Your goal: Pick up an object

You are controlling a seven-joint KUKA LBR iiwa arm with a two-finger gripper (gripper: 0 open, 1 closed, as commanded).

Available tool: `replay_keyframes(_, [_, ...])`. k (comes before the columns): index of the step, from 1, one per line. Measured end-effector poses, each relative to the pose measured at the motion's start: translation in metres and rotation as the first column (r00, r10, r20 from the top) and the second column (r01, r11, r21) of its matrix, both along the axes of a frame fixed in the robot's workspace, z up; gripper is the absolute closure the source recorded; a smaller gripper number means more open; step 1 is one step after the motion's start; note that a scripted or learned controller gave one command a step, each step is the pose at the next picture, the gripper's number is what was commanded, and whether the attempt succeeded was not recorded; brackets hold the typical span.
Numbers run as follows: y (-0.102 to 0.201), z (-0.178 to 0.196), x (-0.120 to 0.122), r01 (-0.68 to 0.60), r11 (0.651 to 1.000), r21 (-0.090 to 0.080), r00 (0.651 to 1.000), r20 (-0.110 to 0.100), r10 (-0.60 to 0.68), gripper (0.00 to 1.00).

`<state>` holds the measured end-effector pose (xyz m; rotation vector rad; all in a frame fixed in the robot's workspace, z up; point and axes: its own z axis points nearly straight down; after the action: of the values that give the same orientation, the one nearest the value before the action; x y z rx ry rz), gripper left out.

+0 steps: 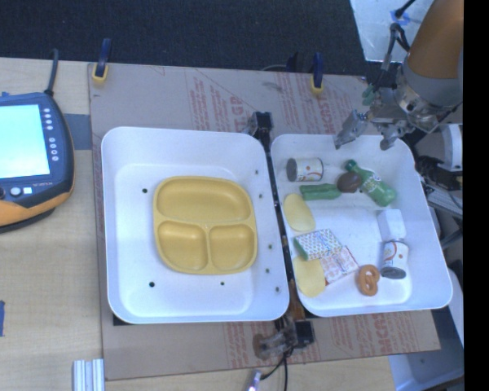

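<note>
Hovering hand [364,139] over right bin [420,300] far rim, fingers apart, apparently empty; arm cropped at frame edge.

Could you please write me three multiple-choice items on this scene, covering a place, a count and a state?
1. Where does the yellow divided tray lie?
A. in the left bin
B. in the right bin
C. on the bare bench

2. How many compartments does that tray have?
A. two
B. three
C. five

3. How does the pincer stand?
A. shut on the green bottle
B. open, with nothing between its fingers
C. pressed onto the pretzel

Answers:
1 A, the tray sits in the middle of the left bin.
2 B, one wide section and two small ones.
3 B, its fingers are spread above the far rim of the right bin.
</note>
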<state>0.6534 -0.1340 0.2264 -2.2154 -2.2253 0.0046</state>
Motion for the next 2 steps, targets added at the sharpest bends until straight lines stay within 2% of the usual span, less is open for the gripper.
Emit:
replay_keyframes(1, [0.041, -0.096, 0.002, -0.002, 1.0, 0.0, 1.0, -0.003, 0.002, 0.0])
replay_keyframes(2, [0.029, -0.135, 0.002, -0.001, 1.0, -0.001, 1.0, -0.002, 0.001, 0.0])
